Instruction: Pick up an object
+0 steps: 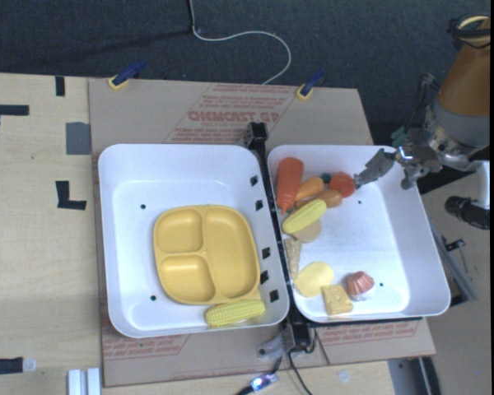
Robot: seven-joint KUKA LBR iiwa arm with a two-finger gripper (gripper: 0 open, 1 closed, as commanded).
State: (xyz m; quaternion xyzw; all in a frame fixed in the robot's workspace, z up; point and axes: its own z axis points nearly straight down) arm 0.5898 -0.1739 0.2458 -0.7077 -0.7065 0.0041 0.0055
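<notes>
1. Dark carpeted floor behind; tan wooden bench (33, 245) with black tape marks, a printed cardboard sheet (222, 113) clipped on top, a thin white cable (247, 38) looping over the carpet.
2. Left bin (123, 220): shallow, white, glossy plastic, rounded corners. Holds a yellow sectioned plate (206, 252), smooth and moulded with three wells, plus a bumpy yellow corn cob (235, 311) lying against the near wall, just beside the plate.
3. Right bin (403, 253): same shell, carries the candidate objects, clustered along its left side and near edge.
4. Arm (469, 81): grey with orange band, at the right edge of view, above the right bin's far right corner.
5. End effector (377, 168): over the bin's far edge, angled toward the far-left cluster. Nothing seen between its fingers; whether they are apart or together cannot be told.
6. Step, as judged: approach phase, nothing picked yet.
7. Far cluster: red-orange cylinder (289, 179), orange carrot-like piece (310, 189), red tomato-like ball (342, 184), second corn cob (305, 216) on a tan disc. All packed touching, smooth toy plastic.
8. Near edge: pale yellow lemon-like lump (314, 278), yellow cheese-like wedge (337, 300), small pink-red piece (360, 283).
9. Next move probably needs a descent onto the ball, the nearest item; it is round and slick and may roll.
</notes>
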